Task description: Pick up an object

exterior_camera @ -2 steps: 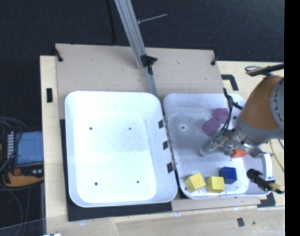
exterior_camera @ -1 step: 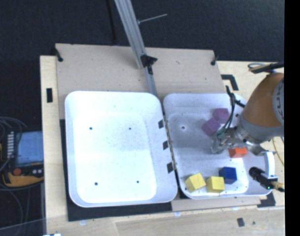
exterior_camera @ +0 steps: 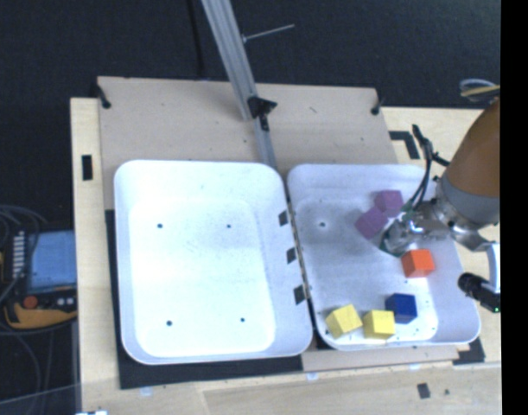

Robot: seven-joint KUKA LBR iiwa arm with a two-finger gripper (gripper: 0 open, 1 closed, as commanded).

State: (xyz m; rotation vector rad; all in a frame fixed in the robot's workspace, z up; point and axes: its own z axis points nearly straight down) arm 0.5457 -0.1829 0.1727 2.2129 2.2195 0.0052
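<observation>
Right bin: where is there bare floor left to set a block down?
In the right bin, the left half is bare, from the divider wall across to the purple blocks. It is crowded on the right: gripper, orange block, blue block, and yellow blocks along the front rim.

Bench [exterior_camera: 86, 232] of pale wood, carrying a tan backing board [exterior_camera: 177, 119] at its far side. Left white bin [exterior_camera: 125, 232] and right white bin [exterior_camera: 308, 188] stand side by side, edges touching at three small dark clips [exterior_camera: 291, 255]. A grey metal strut [exterior_camera: 233, 54] runs from the far edge down to the junction of the bins. Left of the bench, on the dark floor [exterior_camera: 39, 41]: a blue-screened control pendant [exterior_camera: 47, 271] with trailing cables [exterior_camera: 4, 223].
</observation>
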